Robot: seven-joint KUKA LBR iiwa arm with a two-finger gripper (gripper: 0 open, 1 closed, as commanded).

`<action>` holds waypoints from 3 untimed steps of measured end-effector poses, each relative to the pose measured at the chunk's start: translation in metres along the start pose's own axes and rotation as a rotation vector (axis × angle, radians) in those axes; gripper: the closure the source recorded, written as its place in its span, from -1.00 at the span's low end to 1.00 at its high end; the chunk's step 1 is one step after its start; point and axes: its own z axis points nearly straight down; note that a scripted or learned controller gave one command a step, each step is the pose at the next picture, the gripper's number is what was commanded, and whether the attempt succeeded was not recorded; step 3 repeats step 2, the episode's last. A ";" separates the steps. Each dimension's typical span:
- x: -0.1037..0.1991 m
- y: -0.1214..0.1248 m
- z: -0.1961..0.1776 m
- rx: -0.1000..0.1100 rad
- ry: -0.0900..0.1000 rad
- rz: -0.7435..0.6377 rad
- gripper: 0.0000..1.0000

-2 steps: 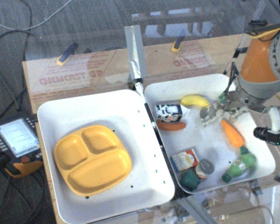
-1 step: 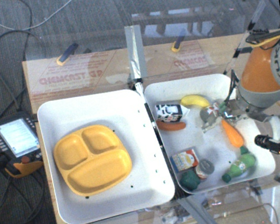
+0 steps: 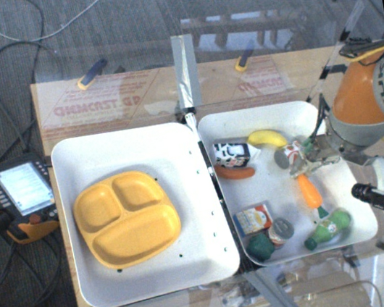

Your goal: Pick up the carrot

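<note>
Two white bins are sitting side by side: the left bin (image 3: pixel 82 279) is holding a yellow tray (image 3: pixel 127 217), and the right bin (image 3: pixel 360 230) is holding the clutter. The gripper (image 3: pixel 309 158) is hanging over the right bin, its tip just above the upper end of the carrot (image 3: pixel 310 192); whether the fingers are spread or pressed together cannot be told. The carrot is lying just below the fingers, running down toward a green bottle (image 3: pixel 329 228). A banana (image 3: pixel 267 139) is lying up and left of the fingers, and a red sausage (image 3: pixel 235 172) farther left.
</note>
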 end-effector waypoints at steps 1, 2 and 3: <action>0.039 -0.021 -0.088 0.018 0.003 -0.022 1.00; 0.003 0.022 -0.177 0.018 -0.006 0.327 1.00; 0.003 0.022 -0.177 0.018 -0.006 0.327 1.00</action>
